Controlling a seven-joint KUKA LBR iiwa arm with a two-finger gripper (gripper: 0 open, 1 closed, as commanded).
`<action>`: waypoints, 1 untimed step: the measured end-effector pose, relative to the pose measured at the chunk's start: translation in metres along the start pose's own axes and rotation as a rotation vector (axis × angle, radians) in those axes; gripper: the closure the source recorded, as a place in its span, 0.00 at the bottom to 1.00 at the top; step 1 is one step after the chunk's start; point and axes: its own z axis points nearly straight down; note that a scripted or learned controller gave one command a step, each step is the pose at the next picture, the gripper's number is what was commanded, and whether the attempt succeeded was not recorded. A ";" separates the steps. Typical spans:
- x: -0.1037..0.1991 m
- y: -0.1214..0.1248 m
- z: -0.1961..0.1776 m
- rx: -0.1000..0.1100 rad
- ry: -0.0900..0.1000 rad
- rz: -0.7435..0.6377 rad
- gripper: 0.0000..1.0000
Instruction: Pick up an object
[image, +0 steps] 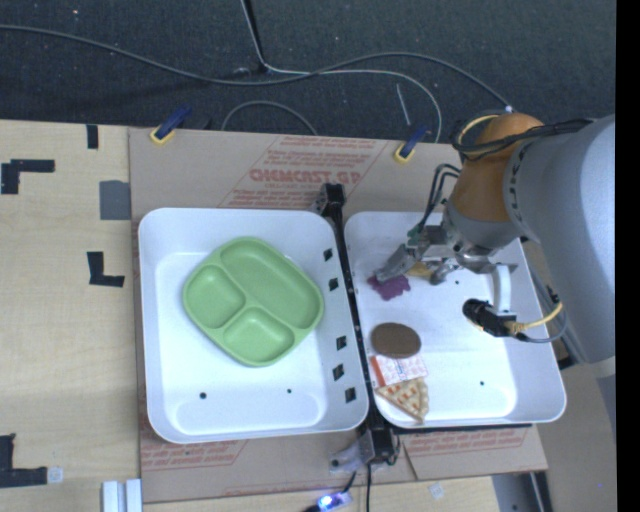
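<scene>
Nothing is lifted yet: the gripper (398, 266) is lowered beside the purple toy (391, 287); its grasp cannot be told.

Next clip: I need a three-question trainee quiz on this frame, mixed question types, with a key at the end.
1. True or false: the green divided plate lies in the same bin as the brown round object.
2. Multiple choice: the gripper is closest to which item? A) the purple object B) the waffle-patterned wedge C) the green divided plate
3. Fill in: the wedge lies near the ____ edge of the right bin, as the camera sees it.

Key: 1 false, the plate is in the left bin; 2 A; 3 lower.
</scene>
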 end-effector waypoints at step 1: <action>0.001 0.001 -0.013 0.000 0.002 -0.002 1.00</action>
